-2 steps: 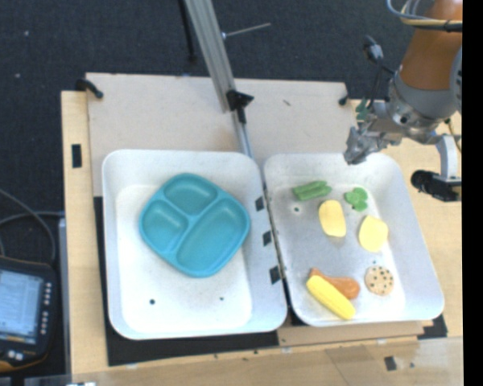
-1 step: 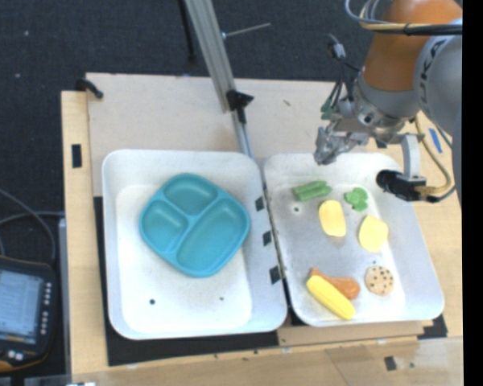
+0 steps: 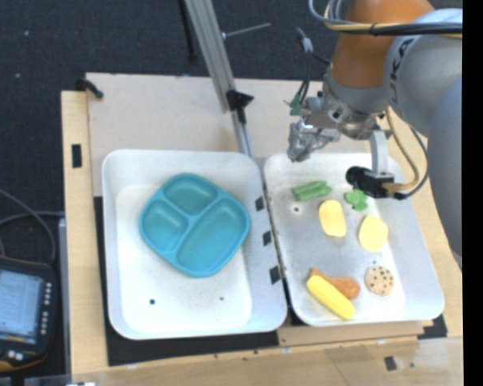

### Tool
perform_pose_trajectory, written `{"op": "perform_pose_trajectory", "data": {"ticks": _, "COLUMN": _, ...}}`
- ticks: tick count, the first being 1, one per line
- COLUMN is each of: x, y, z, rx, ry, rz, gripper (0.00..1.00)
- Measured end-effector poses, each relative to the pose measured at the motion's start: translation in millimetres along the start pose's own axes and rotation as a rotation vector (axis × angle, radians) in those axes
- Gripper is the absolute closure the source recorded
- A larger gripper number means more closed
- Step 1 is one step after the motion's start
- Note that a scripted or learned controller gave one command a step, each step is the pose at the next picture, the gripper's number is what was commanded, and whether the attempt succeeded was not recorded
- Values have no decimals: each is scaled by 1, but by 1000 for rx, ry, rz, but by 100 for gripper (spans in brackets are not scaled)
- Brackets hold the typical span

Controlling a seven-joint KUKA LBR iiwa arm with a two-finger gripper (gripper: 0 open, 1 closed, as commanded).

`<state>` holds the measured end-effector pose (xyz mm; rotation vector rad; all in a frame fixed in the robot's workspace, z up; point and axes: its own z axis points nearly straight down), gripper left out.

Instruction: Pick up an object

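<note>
A grey robot arm's gripper [image 3: 303, 145], whose state cannot be told, hovers over the right bin [image 3: 423, 272] just above a green bean [image 3: 311, 190].

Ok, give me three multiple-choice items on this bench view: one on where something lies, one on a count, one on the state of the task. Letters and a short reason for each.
1. Where does the blue divided plate lie?
A. In the left bin
B. In the right bin
C. On the bare bench behind the bins

2. How many pale yellow rounded pieces lie side by side in the middle of the right bin?
A. None
B. Two
C. Five

3. Where is the gripper relative to the objects?
A. Resting on the blue divided plate
B. At the far edge of the right bin, beyond the green bean pod
C. Pressed onto the cookie

Answers:
1 A: the plate sits in the left bin.
2 B: one piece and another lie next to each other.
3 B: the gripper hangs by the bin's far rim, apart from the pod.
</note>
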<state>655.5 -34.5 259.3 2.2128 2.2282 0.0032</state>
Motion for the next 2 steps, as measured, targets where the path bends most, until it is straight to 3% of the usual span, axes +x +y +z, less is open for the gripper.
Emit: {"op": "perform_pose_trajectory", "data": {"ticks": 2, "x": 106, "y": -8, "z": 26, "rx": 4, "ry": 0, "rz": 0, "gripper": 100}}
